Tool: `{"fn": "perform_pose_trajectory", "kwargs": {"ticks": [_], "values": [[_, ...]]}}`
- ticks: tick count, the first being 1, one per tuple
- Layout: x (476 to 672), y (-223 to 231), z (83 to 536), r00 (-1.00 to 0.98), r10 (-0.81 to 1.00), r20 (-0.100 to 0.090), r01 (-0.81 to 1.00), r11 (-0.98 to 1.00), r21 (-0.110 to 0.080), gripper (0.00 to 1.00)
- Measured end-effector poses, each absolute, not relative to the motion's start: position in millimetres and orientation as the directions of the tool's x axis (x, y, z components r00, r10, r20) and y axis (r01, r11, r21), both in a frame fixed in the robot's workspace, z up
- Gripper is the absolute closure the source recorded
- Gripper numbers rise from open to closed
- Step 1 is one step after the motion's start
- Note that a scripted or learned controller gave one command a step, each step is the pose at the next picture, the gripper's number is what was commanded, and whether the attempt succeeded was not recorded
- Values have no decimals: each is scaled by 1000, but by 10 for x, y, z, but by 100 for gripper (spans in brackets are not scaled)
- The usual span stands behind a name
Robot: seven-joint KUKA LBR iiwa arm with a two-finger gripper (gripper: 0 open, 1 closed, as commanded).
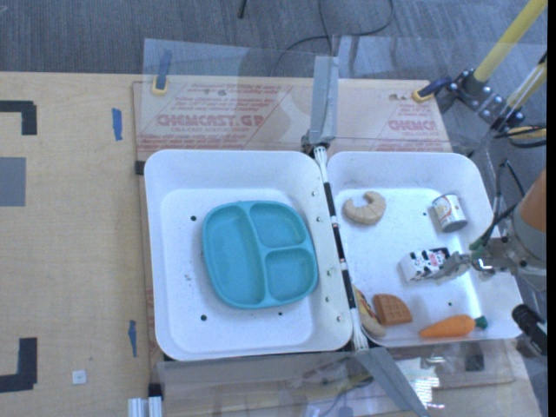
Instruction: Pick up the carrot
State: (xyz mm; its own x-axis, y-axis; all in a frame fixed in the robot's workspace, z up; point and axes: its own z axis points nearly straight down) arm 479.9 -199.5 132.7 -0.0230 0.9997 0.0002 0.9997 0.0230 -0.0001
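Below the pincer (458,266), near the right bin's (395,168) front edge, lies the carrot (449,327), untouched. Pincer hangs over a small cow-patterned carton (425,264); whether its tips are spread or pressed together cannot be told. Left of it lie a waffle (391,308) and a croissant (365,208); above it, a can (448,212). Step in hand: approach. Next move: shift toward the carrot, align across its length, then descend.

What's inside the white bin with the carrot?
In the right bin: a carrot, a croissant, a can, a cow-print carton and a waffle. The waffle partly covers another food item, so I can't identify it.
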Motion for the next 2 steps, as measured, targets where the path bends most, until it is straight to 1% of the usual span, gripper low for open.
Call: {"fn": "perform_pose_trajectory", "kwargs": {"ticks": [1, 2], "values": [[4816, -2146, 945, -21, 1000, 7, 1000, 21, 2, 0], [4804, -2187, 1039, -13, 1000, 2, 1000, 13, 3, 100]]}}
